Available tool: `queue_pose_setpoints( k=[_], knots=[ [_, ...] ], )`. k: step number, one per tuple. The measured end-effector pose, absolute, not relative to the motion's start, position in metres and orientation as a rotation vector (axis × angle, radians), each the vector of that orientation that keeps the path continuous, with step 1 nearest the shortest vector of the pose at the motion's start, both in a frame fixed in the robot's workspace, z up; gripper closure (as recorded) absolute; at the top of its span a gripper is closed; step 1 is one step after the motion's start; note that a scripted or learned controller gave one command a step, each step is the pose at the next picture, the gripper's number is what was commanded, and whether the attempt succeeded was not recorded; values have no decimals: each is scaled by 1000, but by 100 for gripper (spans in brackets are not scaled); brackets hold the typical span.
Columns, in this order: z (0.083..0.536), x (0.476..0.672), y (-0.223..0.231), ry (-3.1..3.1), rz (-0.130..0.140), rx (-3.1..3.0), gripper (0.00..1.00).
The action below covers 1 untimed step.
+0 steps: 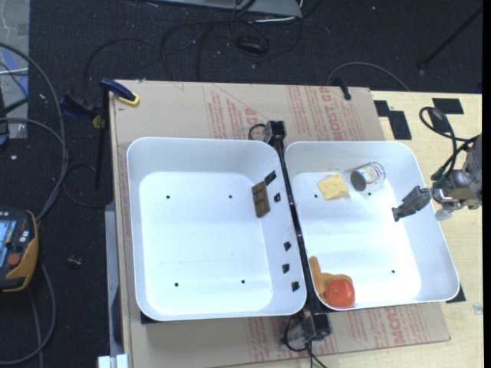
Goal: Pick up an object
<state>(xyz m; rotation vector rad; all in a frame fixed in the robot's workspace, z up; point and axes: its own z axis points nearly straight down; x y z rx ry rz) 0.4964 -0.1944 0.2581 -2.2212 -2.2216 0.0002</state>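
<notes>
The right bin holds a yellow wedge-shaped piece and a small clear-and-grey cylinder near its far side. A red tomato-like ball lies against an orange carrot-like stick in its near left corner. A brown chocolate-bar-like block leans on the right wall of the left bin. My gripper hangs at the right bin's right rim, above the bin floor and apart from every object.
Both bins rest on a cardboard-covered bench. A dark divider with clips runs between the bins. A blue and yellow clamp sits at the bench's far left corner. Cables trail over the dark floor around it.
</notes>
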Motion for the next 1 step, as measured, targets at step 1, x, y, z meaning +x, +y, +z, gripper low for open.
queue_pose_setpoints(
  k=[1],
  knots=[
    [229, 533, -216, -2222, 1, -2221, 0]
  ],
)
